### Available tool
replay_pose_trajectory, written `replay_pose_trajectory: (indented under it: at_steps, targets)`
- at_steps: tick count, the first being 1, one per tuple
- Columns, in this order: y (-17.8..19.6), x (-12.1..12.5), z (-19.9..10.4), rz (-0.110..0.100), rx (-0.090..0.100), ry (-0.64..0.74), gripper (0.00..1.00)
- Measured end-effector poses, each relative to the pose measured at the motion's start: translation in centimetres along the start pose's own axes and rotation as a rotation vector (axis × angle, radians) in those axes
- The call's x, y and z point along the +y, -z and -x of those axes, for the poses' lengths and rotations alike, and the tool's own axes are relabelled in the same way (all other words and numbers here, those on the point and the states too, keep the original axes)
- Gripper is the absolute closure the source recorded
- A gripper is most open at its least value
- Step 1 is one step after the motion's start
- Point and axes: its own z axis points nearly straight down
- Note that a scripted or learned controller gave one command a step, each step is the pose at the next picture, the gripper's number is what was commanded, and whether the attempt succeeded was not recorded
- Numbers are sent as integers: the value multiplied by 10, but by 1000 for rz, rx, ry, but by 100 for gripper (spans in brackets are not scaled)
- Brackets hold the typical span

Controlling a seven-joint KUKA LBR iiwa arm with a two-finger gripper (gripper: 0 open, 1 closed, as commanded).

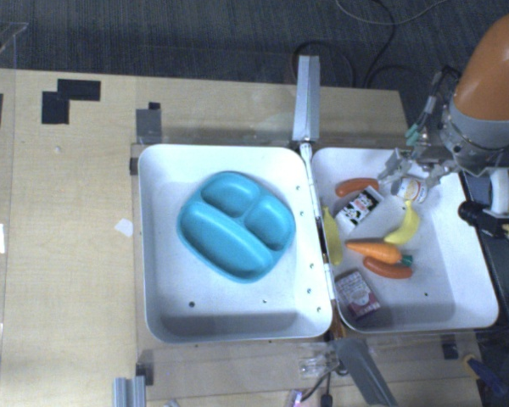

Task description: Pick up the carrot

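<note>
Gripper point(416, 179) hovers spread and empty over the right bin's point(471, 308) far edge, poised above the clutter; the carrot point(375, 249) lies mid-bin, beside the banana point(405, 225).

carrot point(377, 249): orange, tapered, green stub at its right end, lying flat and roughly horizontal mid right bin, tip pointing left, untouched, just above and touching a reddish sausage-shaped item, just below the banana's lower end.
</note>
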Motion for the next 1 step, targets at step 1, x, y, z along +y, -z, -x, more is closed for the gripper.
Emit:
replay_pose_trajectory:
  at_steps: [1]
  targets:
    - [-135,-94,1,-1,0,136,0]
